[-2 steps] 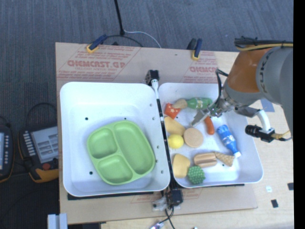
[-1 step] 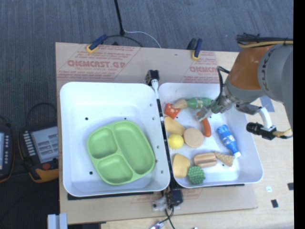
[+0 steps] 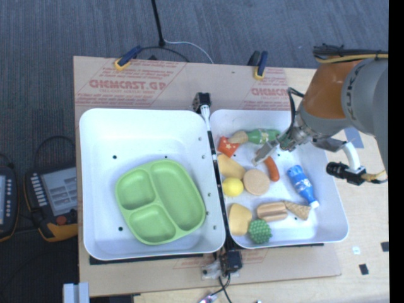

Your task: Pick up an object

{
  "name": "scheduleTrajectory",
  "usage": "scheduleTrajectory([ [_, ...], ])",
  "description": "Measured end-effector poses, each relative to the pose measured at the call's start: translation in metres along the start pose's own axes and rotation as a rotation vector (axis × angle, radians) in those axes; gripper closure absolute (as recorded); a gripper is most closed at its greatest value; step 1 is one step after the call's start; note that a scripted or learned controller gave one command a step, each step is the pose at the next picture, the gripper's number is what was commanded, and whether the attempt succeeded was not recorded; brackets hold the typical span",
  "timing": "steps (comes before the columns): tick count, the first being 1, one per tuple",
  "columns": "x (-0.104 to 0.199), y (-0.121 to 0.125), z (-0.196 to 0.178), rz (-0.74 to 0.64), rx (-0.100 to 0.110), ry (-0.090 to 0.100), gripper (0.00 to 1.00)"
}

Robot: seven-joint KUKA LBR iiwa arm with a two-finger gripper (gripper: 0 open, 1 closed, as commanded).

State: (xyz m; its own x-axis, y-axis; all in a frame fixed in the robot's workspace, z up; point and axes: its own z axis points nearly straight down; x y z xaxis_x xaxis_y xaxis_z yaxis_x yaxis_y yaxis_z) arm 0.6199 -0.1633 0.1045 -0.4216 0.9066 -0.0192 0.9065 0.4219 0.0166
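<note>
In the right bin (image 3: 328, 229), one hot dog (image 3: 272, 211).

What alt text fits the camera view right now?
The gripper hangs over toy food in the right bin, just above an orange sausage and beside a green bottle. The left bin holds a green divided plate.

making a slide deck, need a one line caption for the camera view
KUKA arm's pincer hovers over toy food in the right bin, near the orange carrot; a green divided plate sits in the left bin.
</note>
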Motion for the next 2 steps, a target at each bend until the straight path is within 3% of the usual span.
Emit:
scheduleTrajectory([
  [1,0.026,-0.014,0.011,-0.181,-0.002,0.0,0.0],
  [2,0.061,-0.005,0.01,-0.28,0.0,0.0,0.0],
])
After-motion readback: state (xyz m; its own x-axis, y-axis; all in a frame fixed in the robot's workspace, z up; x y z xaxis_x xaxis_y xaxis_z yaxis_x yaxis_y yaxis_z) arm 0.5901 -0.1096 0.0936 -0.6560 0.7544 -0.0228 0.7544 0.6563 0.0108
